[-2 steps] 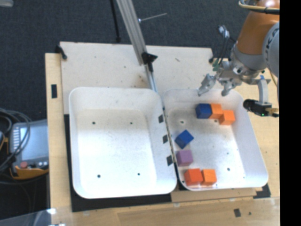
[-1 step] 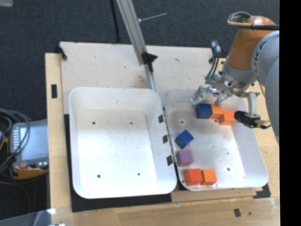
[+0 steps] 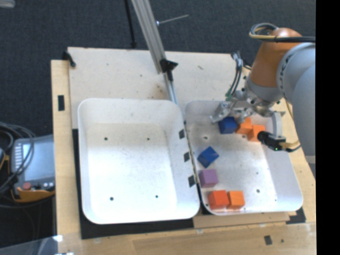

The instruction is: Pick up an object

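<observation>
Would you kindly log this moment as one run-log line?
arm: over right bin | pincer: at blue block, far end | grasp: unconfirmed | nearby: orange blocks

Single fixed cam above bench, angled down, framing both bins plus surrounding floor; arm enters right.

The hand hung over the right bin's far end, above a blue block beside orange blocks. Another blue block, a purple block and two orange blocks lay nearer.
</observation>
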You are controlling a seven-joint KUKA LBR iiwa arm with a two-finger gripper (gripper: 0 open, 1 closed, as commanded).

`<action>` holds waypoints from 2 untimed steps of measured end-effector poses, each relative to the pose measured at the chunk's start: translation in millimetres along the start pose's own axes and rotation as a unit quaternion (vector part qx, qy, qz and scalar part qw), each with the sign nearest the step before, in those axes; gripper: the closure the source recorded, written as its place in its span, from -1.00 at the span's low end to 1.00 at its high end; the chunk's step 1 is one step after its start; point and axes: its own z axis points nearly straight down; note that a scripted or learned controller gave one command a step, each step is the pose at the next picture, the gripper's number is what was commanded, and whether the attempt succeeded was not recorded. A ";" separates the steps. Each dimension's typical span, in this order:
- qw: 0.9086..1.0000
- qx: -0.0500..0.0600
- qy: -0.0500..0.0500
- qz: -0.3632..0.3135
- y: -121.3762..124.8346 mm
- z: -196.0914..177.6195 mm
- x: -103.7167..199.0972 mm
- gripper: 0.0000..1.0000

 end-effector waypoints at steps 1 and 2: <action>1.000 0.003 0.002 0.002 -1.7 -5.7 0.0 1.00; 1.000 0.004 0.001 -0.002 5.9 -50.4 2.1 1.00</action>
